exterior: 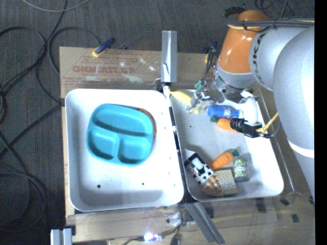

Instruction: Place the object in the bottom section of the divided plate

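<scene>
The blue divided plate (121, 133) lies in the left white bin (82, 188), with one long section at the top and two smaller ones at the bottom. My gripper (200, 99) hangs over the far left corner of the right bin (265, 185), close to a blue object (220, 111) and a small orange piece (225, 123). Lower in that bin lie a carrot (224, 160), a small green-lidded jar (240, 169), a black and white item (199, 168) and a tan patterned piece (220, 184). Nothing shows as held.
A yellow item (180, 95) sits at the right bin's top left corner by the upright metal post (168, 55). The grey arm and its orange band (240, 45) cover the bin's upper right. A black cable plug (246, 127) juts over the bin.
</scene>
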Controlling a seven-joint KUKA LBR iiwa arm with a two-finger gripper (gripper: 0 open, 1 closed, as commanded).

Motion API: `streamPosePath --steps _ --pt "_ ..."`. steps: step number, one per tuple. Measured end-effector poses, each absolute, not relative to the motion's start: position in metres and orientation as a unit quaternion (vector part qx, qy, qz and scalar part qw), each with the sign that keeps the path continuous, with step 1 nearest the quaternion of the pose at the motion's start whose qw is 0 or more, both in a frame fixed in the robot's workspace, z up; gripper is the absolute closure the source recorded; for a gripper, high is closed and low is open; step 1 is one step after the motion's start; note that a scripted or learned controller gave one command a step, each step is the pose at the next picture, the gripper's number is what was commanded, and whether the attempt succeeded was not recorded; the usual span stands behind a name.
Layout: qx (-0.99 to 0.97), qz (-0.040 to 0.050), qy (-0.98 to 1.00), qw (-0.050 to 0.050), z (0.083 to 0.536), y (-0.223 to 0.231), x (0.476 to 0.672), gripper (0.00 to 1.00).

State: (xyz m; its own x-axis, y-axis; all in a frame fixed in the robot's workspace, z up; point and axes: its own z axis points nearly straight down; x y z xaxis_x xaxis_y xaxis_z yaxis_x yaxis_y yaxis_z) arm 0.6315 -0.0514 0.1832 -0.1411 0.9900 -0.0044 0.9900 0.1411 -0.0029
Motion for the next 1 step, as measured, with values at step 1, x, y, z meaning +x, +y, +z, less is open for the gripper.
streamPosePath --steps 1 --pt "0.671 -0.0012 0.741 -0.001 0.2201 0.0143 0.5913 1.0"
